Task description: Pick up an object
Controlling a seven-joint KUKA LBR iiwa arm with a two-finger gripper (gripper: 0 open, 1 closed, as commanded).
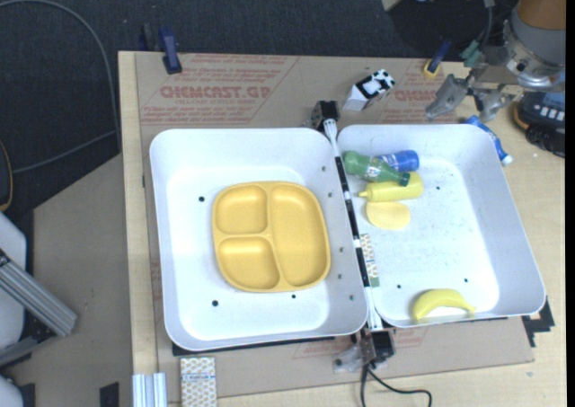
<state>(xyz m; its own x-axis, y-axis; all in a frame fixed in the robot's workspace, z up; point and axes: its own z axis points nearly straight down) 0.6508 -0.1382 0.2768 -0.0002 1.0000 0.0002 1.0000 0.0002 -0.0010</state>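
Observation:
My gripper point(464, 105) hangs at the upper right, above the far rim of the right bin point(503, 243), open with nothing between its fingers. In that bin, near its left wall, a green bottle with a blue cap point(381, 163) lies on its side. Just in front of it lies a yellow bottle point(392, 190), then a pale yellow flat piece point(388, 215). A yellow banana point(440, 304) rests near the bin's front edge. A yellow divided plate point(269, 236) sits in the middle of the left bin point(180, 172).
A small black-and-white object point(373, 86) stands on the bench behind the bins. A thin blue item point(490, 141) lies along the right bin's far right rim. Blue clamps point(168, 50) hold the board's far edge.

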